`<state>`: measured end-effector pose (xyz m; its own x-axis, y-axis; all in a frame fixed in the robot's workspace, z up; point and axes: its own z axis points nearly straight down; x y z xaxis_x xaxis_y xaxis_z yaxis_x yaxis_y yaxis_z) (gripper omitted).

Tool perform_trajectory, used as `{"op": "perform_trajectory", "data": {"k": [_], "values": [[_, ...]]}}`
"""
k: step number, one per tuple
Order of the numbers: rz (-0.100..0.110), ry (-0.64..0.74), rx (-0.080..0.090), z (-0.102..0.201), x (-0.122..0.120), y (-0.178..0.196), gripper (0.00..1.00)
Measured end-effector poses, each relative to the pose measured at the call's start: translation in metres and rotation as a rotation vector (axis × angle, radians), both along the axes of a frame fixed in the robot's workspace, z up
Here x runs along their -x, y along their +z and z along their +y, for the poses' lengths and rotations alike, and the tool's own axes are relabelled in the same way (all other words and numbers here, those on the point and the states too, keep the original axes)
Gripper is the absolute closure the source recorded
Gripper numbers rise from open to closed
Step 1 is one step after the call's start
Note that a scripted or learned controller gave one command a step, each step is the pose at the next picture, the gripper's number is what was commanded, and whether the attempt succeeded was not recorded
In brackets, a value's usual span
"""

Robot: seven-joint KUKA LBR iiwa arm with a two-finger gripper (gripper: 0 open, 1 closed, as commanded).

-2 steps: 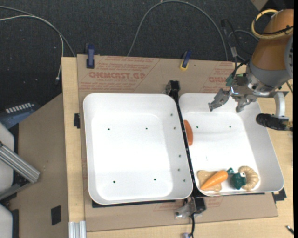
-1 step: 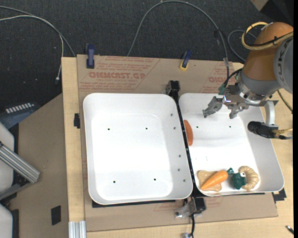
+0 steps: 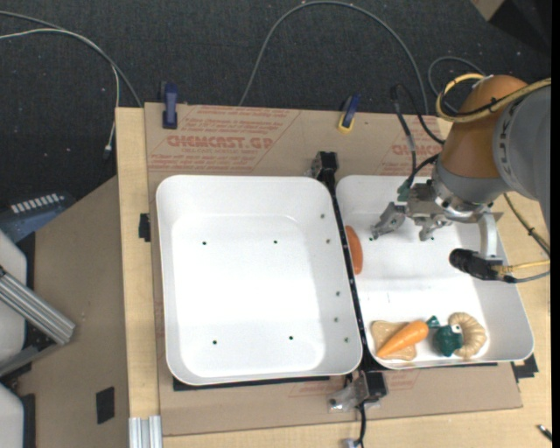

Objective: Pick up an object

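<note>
Orange carrot [image 3: 406,338] | long axis slanted | tip upper-right

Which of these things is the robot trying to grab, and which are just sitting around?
For the job:
- gripper, jaws spread, nothing between them
- toy carrot
- teal toy
- orange thing at the right bin's left wall
- right bin

Just lying about:
- left bin
- blue clamp
- cables

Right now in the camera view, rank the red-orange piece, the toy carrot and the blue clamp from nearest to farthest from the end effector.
From the end effector:
1. Red-orange piece, at the right bin's left wall.
2. Toy carrot, at that bin's near edge.
3. Blue clamp, at the board's far left corner.
</note>
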<state>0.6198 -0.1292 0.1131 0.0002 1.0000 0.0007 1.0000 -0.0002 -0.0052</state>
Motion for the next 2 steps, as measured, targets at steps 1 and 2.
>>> {"op": "perform_trajectory", "data": {"k": [1,2], "values": [[-0.007,0.000,0.001,0.000,-0.002,0.014,1.00],[-0.010,0.001,0.001,0.005,-0.004,0.076,1.00]]}}
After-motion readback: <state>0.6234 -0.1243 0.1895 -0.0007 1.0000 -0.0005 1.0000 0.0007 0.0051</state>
